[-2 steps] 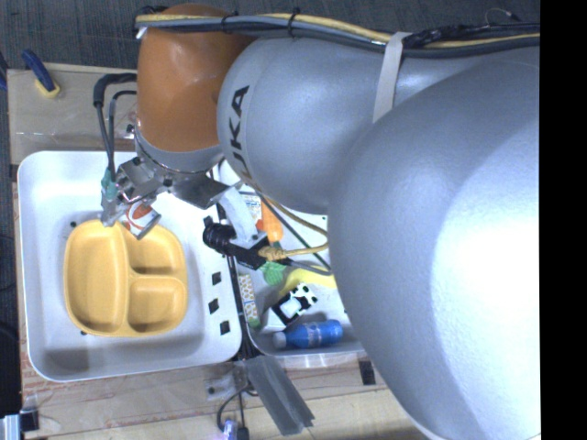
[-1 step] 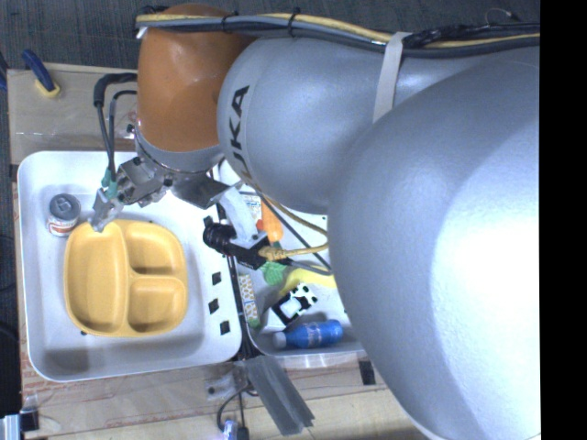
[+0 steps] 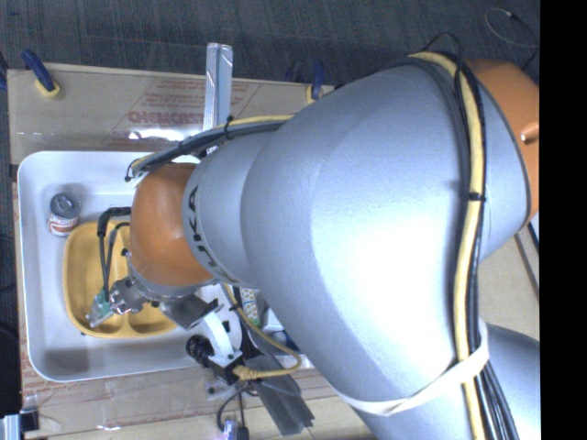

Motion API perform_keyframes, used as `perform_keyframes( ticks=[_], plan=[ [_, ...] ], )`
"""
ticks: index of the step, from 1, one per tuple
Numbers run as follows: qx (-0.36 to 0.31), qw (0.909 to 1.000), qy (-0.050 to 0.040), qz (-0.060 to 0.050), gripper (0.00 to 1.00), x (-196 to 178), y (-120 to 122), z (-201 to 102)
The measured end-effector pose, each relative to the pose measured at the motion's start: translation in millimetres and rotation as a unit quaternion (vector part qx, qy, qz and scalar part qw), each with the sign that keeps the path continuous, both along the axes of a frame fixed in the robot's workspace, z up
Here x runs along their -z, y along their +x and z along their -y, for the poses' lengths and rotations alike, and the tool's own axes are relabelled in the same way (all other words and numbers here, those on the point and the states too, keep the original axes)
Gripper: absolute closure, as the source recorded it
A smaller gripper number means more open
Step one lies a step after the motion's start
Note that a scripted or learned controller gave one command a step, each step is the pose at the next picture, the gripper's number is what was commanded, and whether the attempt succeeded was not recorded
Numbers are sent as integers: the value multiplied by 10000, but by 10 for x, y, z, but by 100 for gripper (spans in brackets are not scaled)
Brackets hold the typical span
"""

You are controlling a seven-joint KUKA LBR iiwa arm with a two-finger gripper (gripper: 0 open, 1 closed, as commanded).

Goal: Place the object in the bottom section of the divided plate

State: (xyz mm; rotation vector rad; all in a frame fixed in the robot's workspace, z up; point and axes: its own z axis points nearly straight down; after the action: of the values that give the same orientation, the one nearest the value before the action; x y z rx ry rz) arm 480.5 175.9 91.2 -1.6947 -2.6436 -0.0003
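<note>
A yellow divided plate (image 3: 79,266) lies in the left white bin (image 3: 37,342). My gripper (image 3: 108,302) reaches down over the plate's lower left part, below the orange wrist band (image 3: 160,227). At its tip, just above the plate's lower section, there is a small greenish thing (image 3: 95,313). I cannot make out whether it is held. The right part of the plate is hidden by the wrist.
A small round can (image 3: 62,212) with a red-and-white label stands in the bin's upper left corner, beside the plate. The bulky grey arm (image 3: 367,236) covers the right bin and most of the bench. A metal post (image 3: 218,85) and a blue clamp (image 3: 41,71) sit at the bench's far edge.
</note>
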Motion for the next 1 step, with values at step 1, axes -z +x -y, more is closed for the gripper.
perform_keyframes(
  ticks=[1],
  plan=[
    [-66,10000,-9,9,0,-1397,248,476]
  ],
)
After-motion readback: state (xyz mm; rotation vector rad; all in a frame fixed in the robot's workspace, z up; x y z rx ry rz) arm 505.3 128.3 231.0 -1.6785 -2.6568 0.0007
